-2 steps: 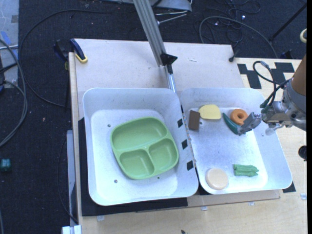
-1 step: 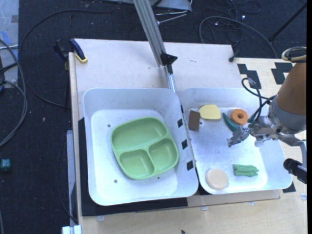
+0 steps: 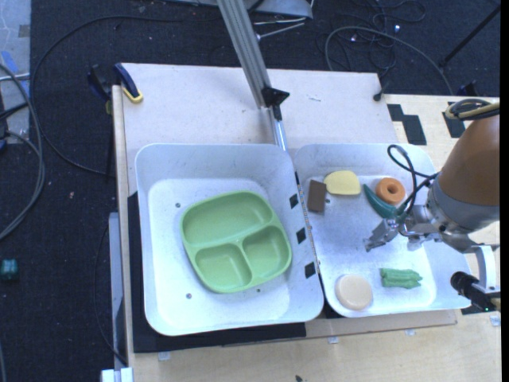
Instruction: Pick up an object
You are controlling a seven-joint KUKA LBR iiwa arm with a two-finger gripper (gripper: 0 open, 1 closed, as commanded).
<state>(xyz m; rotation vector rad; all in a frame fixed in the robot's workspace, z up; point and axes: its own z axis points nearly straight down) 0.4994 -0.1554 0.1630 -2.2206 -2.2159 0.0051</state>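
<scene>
The pincer (image 3: 384,237) hangs over the right bin (image 3: 330,237) at right of frame; whether it is open or closed, I cannot tell. Nearby lie 3 items (all apart): a donut (image 3: 390,190), green piece (image 3: 400,278), round disc (image 3: 354,291).
</scene>
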